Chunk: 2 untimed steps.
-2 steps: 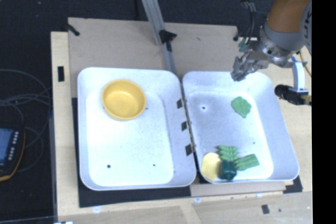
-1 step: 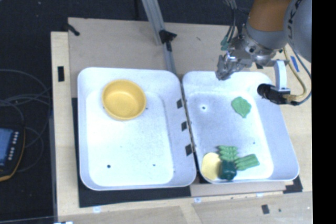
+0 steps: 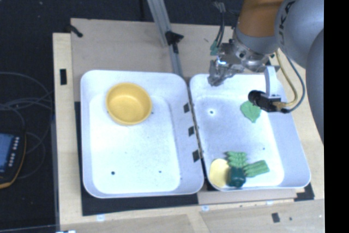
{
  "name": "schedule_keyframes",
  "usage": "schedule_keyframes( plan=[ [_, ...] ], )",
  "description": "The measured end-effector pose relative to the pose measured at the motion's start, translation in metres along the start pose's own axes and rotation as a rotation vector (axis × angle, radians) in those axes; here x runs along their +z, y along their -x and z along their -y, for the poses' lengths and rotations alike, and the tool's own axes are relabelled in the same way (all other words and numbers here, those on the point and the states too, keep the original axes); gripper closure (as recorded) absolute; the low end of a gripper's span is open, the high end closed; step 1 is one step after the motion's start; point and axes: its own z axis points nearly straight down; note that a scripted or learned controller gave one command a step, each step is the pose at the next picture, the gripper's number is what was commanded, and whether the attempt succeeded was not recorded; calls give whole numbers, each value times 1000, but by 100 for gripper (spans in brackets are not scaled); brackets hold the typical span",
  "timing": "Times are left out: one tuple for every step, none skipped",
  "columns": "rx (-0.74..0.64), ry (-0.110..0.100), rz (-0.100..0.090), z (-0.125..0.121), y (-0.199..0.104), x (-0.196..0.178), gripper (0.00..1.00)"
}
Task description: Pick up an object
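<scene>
Tool (image 3: pixel 217 75): hangs over the right bin's (image 3: pixel 292 133) far left corner; holds nothing that I can see, jaw state cannot be told.
Leaf (image 3: pixel 251 112): green, nearest object, lying right of the tool and toward the camera.
Cluster (image 3: pixel 240 167): green, teal and yellow pieces at the bin's near edge, well apart from the tool.
Bowl (image 3: pixel 128 103): yellow, in the left bin (image 3: pixel 98 172).
Likely move: short shift right and nearer, then down.

Two white bins (image 3: pixel 92 133); one yellow bowl (image 3: pixel 128 103); one green leaf (image 3: pixel 251 112); one small cluster of green and yellow toys (image 3: pixel 237 170), number unclear.
</scene>
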Motion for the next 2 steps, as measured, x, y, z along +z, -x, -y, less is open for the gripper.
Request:
schedule_keyframes(
  plan=[
    [-1,1,-1,12,-52,-2,100],
    [-2,0,-1,8,-108,-2,100]
  ],
)
